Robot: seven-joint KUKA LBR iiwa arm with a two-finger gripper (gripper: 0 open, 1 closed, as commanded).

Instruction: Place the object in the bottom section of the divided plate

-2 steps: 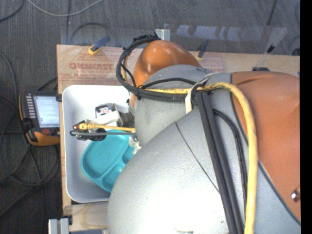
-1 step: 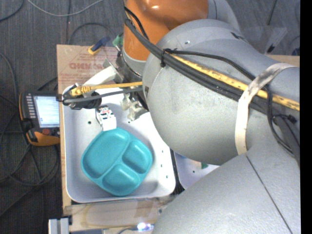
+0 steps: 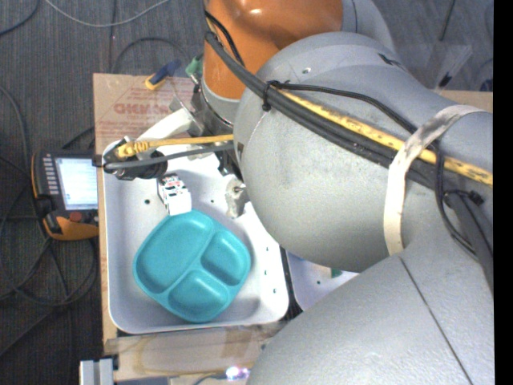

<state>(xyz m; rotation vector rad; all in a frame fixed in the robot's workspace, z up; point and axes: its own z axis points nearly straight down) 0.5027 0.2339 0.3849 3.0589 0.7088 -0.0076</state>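
Risk: small white object (image 3: 175,196) sits just off teal divided plate (image 3: 192,267); botched pick leaves it there. Gripper (image 3: 235,196) spread or closed? Can't tell, arm blocks it.

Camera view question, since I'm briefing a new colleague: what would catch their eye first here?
The big grey arm with its orange band fills the right and top of the view, hiding much of the bench. Next comes the turquoise divided plate, lying in the left white bin, with a small white object just above it.
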